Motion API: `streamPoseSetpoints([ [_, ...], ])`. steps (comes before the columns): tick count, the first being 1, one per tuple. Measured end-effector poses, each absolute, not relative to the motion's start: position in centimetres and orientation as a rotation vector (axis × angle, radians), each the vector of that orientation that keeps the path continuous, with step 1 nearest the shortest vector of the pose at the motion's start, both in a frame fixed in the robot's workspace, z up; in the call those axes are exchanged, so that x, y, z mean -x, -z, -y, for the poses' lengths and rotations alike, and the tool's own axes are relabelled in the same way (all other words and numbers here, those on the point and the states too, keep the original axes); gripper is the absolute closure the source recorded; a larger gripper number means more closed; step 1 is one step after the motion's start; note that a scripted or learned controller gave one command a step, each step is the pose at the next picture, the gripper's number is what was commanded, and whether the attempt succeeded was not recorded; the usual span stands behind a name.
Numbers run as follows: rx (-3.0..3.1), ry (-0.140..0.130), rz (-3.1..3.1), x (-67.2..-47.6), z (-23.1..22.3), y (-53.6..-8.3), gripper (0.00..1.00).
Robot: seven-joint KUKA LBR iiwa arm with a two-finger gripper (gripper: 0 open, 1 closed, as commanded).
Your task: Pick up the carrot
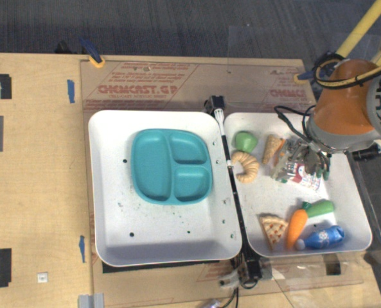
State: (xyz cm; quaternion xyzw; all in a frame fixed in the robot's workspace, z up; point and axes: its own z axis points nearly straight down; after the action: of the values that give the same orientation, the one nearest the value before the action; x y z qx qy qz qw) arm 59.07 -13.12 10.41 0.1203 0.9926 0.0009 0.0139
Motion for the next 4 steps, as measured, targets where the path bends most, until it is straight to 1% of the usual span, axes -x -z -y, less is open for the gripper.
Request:
streamPoseSetpoints([
  [1,-0.375,-0.003,-3.094,-59.0,13.1,-10.3,0.00],
  [2,-0.637,-0.006,-3.065,-57.2,15.8,-9.0,0.00],
  [3,-0.631,-0.004,-3.052,-57.6,15.8,-10.4,1.00],
  [4,-0.731,-0.008,-3.045,-59.5,8.6,-13.5,1.00],
])
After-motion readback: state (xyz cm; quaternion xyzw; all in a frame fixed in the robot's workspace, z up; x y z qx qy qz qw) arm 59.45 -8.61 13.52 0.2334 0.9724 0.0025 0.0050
